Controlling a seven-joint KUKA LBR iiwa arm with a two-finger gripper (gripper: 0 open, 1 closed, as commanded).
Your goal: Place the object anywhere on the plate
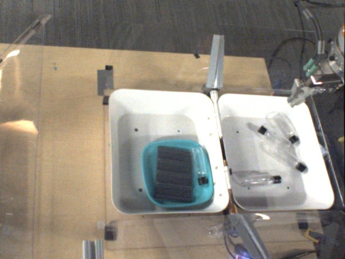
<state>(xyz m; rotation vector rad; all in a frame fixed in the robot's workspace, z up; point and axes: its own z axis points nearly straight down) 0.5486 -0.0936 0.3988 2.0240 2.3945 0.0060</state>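
Observation:
A teal plate (149, 163) lies in the left bin (126, 144), toward its front right. A dark ribbed block (173, 172) covers the plate's middle. A clear bottle (199, 163) with a black cap lies along the plate's right side, cap toward the front. My gripper (300, 91) hangs over the far right corner of the right bin (318, 196), well away from the plate and above the bottles there. Nothing shows in its grasp.
Several clear bottles with black caps lie in the right bin: two crossing near the back (277, 124), one toward the right (287, 156), one along the front (257, 179). A grey metal post (215, 63) stands behind the seam between the bins.

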